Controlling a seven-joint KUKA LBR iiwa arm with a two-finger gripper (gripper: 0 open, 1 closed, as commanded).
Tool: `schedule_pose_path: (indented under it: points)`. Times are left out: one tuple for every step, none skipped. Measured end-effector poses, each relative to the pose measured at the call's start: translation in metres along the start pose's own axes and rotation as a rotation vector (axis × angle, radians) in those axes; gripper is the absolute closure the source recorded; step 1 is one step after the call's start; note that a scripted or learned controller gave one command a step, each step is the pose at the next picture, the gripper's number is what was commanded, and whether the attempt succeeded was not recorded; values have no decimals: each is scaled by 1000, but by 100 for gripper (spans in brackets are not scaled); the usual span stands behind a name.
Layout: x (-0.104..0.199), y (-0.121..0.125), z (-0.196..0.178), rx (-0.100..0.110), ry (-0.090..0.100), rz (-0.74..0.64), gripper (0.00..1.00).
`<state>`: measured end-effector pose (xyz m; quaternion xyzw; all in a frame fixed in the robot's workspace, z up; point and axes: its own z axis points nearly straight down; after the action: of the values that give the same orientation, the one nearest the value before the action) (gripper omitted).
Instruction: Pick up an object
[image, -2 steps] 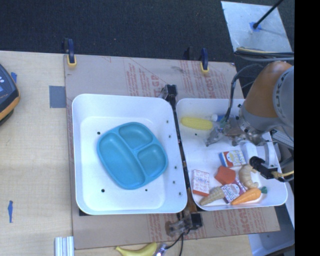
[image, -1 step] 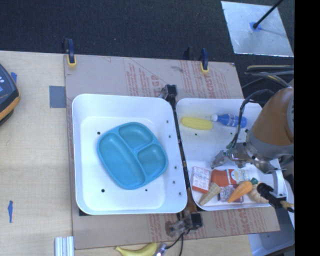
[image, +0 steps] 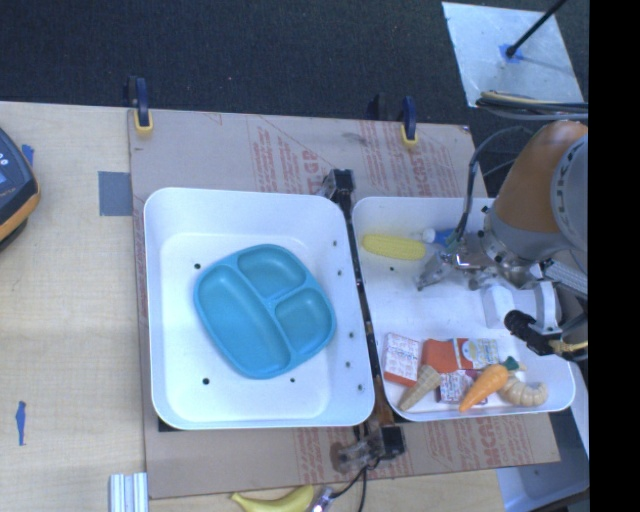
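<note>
A yellow plastic corn cob (image: 394, 246) lies just left of the pincer (image: 456, 271); an orange toy carrot (image: 484, 386) sits below it. The grey arm (image: 535, 205) reaches in low over the right white bin (image: 372, 300), its pincer spread and holding nothing.

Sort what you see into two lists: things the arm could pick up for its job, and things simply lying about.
Part of the job:
claw
corn cob
toy carrot
ice cream cone
red and white cartons
blue divided plate

Just lying about:
banana on the bench edge
blue clamps
grey tape patch
</note>
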<state>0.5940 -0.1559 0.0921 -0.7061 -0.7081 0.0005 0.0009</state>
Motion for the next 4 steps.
schedule_pose_path:
  points:
    - [-38,51,0,1,0,-1,0]
    - [-25,59,1,14,0,3,0]
    - [-21,58,1,11,0,2,0]
    - [-14,59,2,15,0,2,0]
